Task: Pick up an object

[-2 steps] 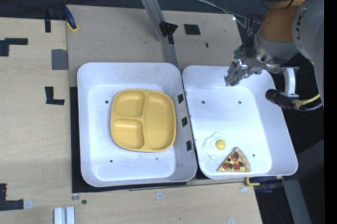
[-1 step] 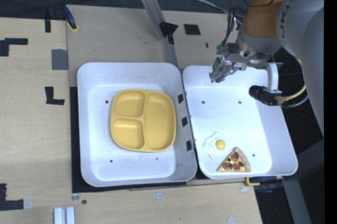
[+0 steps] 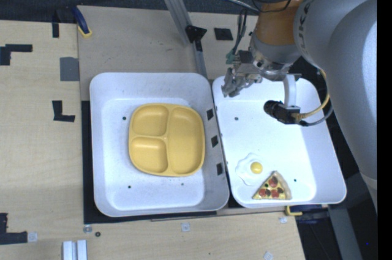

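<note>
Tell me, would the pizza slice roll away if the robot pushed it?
Probably not. The pizza slice looks flat and wedge-shaped, so it would likely slide, not roll. It looks thin and small, so probably light. It lies low in the right bin, so the fingers may struggle to get under it.

We see three candidates for picking. A yellow divided plate [image 3: 166,139] with three compartments lies flat, face up, in the middle of the left bin [image 3: 101,130], at the centre-left of the frame. In the right bin [image 3: 306,136], toward the lower right, a toy fried egg [image 3: 250,169] lies flat, and just below it, right beside it, lies a toy pizza slice [image 3: 273,187].
</note>
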Controlling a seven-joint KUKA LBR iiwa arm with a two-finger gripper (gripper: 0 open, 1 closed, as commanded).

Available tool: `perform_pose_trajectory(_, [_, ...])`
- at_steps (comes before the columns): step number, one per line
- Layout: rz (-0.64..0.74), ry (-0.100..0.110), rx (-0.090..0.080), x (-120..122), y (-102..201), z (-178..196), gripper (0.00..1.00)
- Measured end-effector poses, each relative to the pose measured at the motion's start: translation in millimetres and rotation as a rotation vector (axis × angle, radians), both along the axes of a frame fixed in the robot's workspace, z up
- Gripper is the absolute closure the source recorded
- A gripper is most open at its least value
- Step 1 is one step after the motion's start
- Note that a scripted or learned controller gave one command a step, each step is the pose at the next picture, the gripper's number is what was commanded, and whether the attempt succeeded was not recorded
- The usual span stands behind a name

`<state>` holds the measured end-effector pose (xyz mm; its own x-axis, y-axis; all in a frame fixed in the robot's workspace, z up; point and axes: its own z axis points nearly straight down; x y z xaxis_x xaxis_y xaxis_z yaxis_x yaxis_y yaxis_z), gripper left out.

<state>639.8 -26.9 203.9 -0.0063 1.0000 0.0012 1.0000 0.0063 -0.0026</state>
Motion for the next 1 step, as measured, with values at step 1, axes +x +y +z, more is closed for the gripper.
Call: perform_pose_trajectory(1, [-0.001, -0.001, 0.000, 6.2, 45.5, 3.1, 1.00])
